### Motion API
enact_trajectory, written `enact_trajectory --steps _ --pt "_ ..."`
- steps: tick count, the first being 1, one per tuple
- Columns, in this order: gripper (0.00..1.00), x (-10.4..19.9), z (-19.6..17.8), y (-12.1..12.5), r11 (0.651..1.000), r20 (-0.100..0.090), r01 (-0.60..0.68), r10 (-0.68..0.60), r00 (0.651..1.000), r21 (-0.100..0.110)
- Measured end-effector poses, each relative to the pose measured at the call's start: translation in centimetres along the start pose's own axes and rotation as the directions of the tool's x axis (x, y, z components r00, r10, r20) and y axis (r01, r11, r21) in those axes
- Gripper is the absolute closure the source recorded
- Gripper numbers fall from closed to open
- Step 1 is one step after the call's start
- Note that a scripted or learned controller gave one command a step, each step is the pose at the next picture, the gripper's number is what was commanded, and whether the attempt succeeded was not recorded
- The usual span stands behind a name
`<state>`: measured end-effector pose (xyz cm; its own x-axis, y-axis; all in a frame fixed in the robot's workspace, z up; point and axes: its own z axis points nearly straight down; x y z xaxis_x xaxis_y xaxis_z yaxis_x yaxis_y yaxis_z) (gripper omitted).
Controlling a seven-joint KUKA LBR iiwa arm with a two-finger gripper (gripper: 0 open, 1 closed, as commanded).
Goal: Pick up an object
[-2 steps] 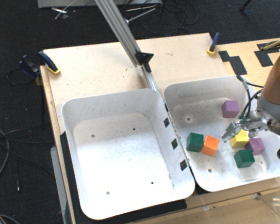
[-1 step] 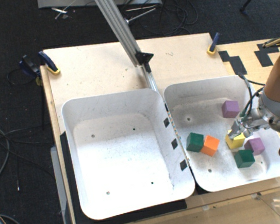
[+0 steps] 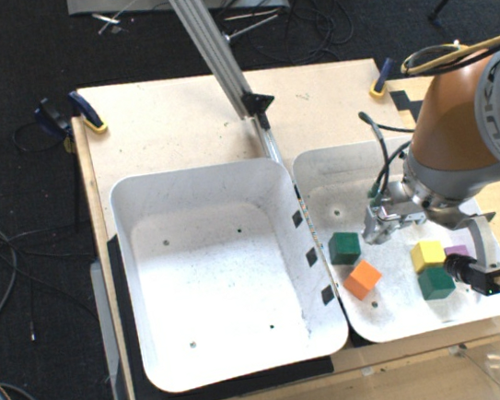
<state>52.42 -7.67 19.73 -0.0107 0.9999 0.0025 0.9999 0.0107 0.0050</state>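
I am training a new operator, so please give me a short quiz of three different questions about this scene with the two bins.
1. True or false: all the blocks lie in the right bin.
2. Which block lies nearest the divider between the bins? A) yellow block B) dark green block C) purple block
3. Fill in: the orange block lies just below the ____ block.

Key: 1 true; 2 B; 3 dark green. The gripper hangs over the right bin, between the dark green and yellow blocks.
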Motion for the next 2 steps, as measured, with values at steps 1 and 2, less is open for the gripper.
enact_trajectory --steps 1,2 --pt "1.00 2.02 0.23 1.51 1.000 0.003 -0.005 0.005 1.000 0.003" --pt "0.00 1.83 0.23 1.43 1.000 0.004 -0.008 0.008 1.000 0.005"
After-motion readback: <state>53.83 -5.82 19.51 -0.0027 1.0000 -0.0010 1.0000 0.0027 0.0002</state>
